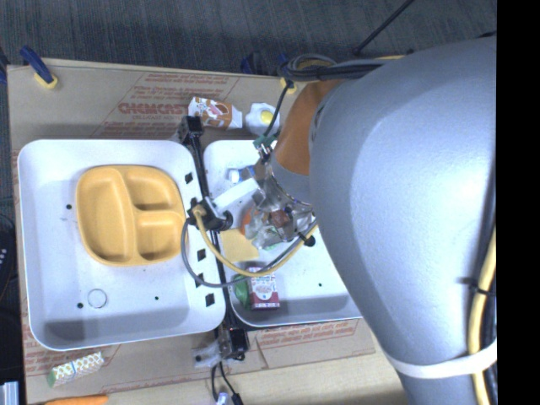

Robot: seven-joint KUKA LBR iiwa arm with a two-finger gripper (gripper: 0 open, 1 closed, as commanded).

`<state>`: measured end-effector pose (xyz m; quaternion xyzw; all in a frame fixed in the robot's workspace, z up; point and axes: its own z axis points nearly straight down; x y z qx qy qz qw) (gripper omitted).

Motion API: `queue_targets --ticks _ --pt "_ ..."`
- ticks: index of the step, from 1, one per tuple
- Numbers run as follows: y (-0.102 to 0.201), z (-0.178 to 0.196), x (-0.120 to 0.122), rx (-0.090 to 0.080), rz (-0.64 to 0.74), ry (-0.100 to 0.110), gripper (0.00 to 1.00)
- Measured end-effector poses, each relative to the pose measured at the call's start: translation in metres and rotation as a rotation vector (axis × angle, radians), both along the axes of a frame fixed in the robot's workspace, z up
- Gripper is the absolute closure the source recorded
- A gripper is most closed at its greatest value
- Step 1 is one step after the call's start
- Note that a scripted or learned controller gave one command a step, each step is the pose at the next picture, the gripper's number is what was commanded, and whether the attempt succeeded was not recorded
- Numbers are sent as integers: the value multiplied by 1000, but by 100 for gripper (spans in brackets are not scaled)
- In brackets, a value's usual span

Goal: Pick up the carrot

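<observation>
**Gripper low in the right bin, close beside what looks like the carrot**

From where I stand, the big grey arm with the orange band comes in from the right. It hangs its two-finger gripper low over the left half of the right-hand shallow white bin. That placement looks deliberate to me. The small orange piece I take for the carrot lies in that same bin, just at the gripper's left side, so the tool sits where a grasp would be made. Whether the gripper is open, closed or has anything in it I cannot tell. From this angle its tip is a tangle of metal and cable, and it hides part of the carrot.

What shows of the carrot is a short orange streak. Its long axis seems to run up and down the view, roughly along the wall between the two bins. I can't make out which end is the thin one.

A flat pale-yellow slice lies just below the carrot, touching it or nearly so. A small green and red carton stands nearer the bin's front wall. With neighbours this close, I judge a grasp could catch the slice too.

The left-hand shallow white bin holds a yellow divided plastic plate, well apart from the work. A small brown and white box sits outside both bins on the printed cardboard sheet
</observation>
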<state>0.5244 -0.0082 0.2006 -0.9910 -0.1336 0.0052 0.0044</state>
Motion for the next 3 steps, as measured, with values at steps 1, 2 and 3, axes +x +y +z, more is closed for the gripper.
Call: queue_targets --ticks 1,2,3 --pt "-60 142 -26 -5 -33 -8 100" --pt "-38 18 -39 -3 75 -5 100" --pt "-36 114 -48 -5 -56 -8 100"
